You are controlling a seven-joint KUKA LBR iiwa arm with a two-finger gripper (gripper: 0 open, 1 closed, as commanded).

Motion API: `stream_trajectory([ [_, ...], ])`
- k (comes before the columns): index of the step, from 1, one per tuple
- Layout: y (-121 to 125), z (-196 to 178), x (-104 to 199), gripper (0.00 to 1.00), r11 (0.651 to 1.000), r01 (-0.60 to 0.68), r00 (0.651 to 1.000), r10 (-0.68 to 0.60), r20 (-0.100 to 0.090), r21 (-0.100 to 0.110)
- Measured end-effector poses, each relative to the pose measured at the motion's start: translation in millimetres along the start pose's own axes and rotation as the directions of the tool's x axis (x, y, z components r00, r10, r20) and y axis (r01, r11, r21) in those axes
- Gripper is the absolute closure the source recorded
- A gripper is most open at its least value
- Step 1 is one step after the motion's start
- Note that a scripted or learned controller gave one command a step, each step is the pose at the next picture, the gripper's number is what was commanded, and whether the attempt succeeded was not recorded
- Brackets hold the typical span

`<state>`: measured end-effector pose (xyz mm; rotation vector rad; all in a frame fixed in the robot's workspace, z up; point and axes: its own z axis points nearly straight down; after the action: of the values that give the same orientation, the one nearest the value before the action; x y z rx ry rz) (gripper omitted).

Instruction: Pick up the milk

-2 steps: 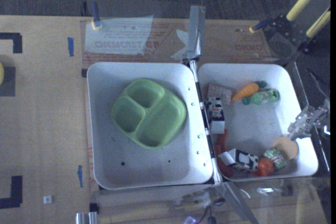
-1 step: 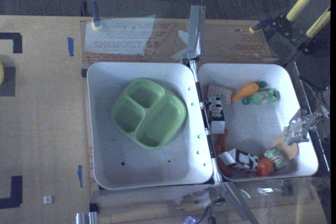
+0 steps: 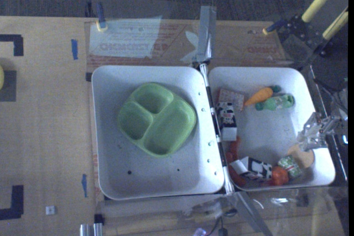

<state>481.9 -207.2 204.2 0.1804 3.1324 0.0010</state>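
A small cow-patterned milk carton point(image 3: 226, 116) lies against the left wall of the right bin point(image 3: 260, 132). A second black-and-white patterned carton point(image 3: 255, 167) lies tilted near that bin's front edge, beside a red piece point(image 3: 233, 153). My gripper point(image 3: 313, 134) hovers at the right bin's right wall, well to the right of both cartons and just above a tan toy point(image 3: 303, 155). Nothing shows in its grasp.
The right bin also holds a carrot point(image 3: 259, 96), a green bottle point(image 3: 278, 102), a brown box point(image 3: 231, 98), a tomato point(image 3: 279, 176) and a green can point(image 3: 289, 165). A green divided plate point(image 3: 157, 119) sits in the left bin point(image 3: 110, 168).
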Motion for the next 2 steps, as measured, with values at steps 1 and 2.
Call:
stream_trajectory([
  [1,-12.6,-3.4,-1.7,1.00,0.999,0.054,0.999,-0.054,0.000,0.000],
  [2,-15.4,-5.2,-2.3,1.00,0.996,0.090,0.996,-0.090,0.000,0.000],
])
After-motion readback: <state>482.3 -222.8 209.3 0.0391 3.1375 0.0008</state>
